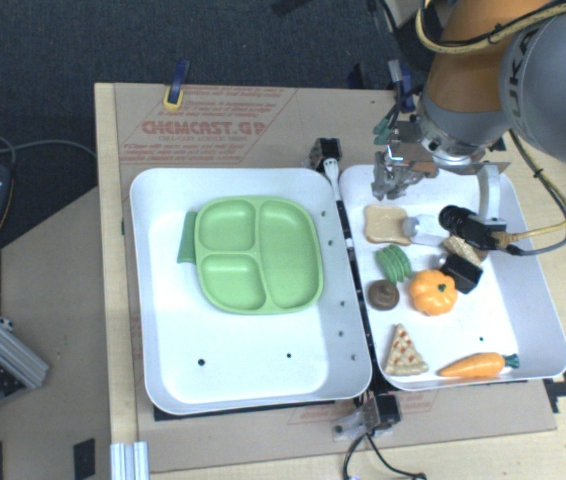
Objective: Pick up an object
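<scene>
the slice of toast [386, 224] lies flat near the back left corner of the right bin [519, 298], and it looks like the likeliest thing to pick, since the gripper [395, 183] hangs just behind and above it, pointing down. how wide the gripper stands i cannot tell from this slant; no thing is seen gripped in it, so the pick is not yet made.

to do this step well, the arm should probably come forward a little so the gripper is centred over the toast and not over its back edge. a flat slice gives little to bite on, so the descent should go right down to the bin floor and the close should take the slice across its narrower width. the bin's back wall and the divider to the left are close by, so a straight vertical drop is safer than a slanted one.

just in front of the toast sits a green pickle [396, 262], with a brown lump [382, 293] beyond it and a small pumpkin [433, 293] to their right. they are near enough to be nudged if the drop lands too far forward. a pizza wedge [403, 352] and a carrot [473, 366] lie well apart at the front. the left bin [158, 298] holds a green divided plate [258, 253].
</scene>
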